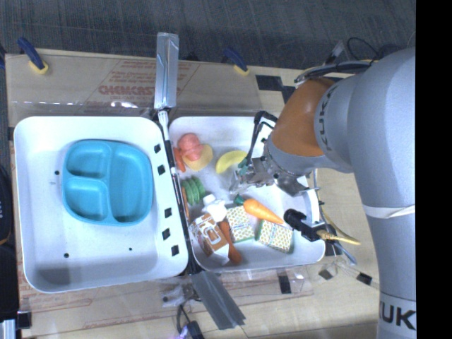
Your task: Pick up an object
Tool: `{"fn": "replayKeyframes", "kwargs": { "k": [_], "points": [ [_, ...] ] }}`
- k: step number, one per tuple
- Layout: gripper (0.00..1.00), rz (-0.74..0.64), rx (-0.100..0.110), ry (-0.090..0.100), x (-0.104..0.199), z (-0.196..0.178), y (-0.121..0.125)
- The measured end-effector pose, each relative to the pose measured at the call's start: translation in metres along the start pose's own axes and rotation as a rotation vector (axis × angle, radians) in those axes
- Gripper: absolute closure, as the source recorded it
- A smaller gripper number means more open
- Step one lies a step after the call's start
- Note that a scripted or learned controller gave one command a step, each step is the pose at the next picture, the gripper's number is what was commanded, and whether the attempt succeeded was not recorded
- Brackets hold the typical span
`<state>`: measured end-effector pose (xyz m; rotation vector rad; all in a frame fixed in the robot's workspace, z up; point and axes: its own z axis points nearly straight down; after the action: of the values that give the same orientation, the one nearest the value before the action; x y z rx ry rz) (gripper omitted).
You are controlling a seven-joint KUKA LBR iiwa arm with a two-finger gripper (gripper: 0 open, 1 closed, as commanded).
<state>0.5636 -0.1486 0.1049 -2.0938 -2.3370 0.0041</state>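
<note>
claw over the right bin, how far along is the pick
Done: the arm has reached in, and the claw hangs low over the right bin, near the lemon and carrot. In hand: nothing visibly lifted. Left: grasping and raising one object; the blue tray sits alone in the left bin.

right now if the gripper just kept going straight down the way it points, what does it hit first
Likely the bare floor of the right bin, between the yellow piece and the carrot. The gripper points down there, though depth is hard to judge from this view.
</note>
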Motion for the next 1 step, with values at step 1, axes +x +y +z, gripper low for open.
{"fn": "replayKeyframes", "kwargs": {
  "k": [1],
  "points": [
    [1.0, -0.003, 0.001, 0.0, 0.0003, -0.0098, 0.0004]
  ]
}}
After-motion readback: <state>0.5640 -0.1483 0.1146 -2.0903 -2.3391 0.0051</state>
